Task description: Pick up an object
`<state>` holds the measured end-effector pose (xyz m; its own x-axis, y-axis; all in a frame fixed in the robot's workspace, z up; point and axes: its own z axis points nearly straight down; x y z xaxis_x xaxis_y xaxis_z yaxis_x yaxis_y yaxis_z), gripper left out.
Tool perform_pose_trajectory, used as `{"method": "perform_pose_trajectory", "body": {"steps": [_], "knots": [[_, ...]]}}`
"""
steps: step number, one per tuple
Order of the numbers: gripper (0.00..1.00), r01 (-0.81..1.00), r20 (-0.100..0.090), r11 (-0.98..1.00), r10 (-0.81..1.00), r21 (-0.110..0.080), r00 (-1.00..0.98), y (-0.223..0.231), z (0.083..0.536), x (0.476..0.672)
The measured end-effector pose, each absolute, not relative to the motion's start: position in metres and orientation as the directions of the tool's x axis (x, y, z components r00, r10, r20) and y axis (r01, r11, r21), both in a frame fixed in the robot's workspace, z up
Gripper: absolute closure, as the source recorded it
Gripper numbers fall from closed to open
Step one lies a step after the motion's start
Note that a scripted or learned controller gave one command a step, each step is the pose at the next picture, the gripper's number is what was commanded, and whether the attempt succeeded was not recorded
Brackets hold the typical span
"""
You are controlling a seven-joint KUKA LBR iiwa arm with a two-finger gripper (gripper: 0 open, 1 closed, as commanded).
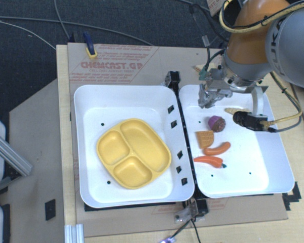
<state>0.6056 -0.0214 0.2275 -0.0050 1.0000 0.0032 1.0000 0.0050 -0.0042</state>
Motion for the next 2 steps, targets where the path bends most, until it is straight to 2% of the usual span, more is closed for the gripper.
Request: {"method": "perform_pose_trajectory", "body": {"steps": [1, 2], "knots": [[1.0, 1.0, 0.004, 0.006, 1.0, -0.003, -0.006, 0.027, 0.237, 0.589], [1.0, 1.0, 0.003, 0.007, 1.0, -0.001, -0.007, 0.076, 0.239, 0.584]]}}
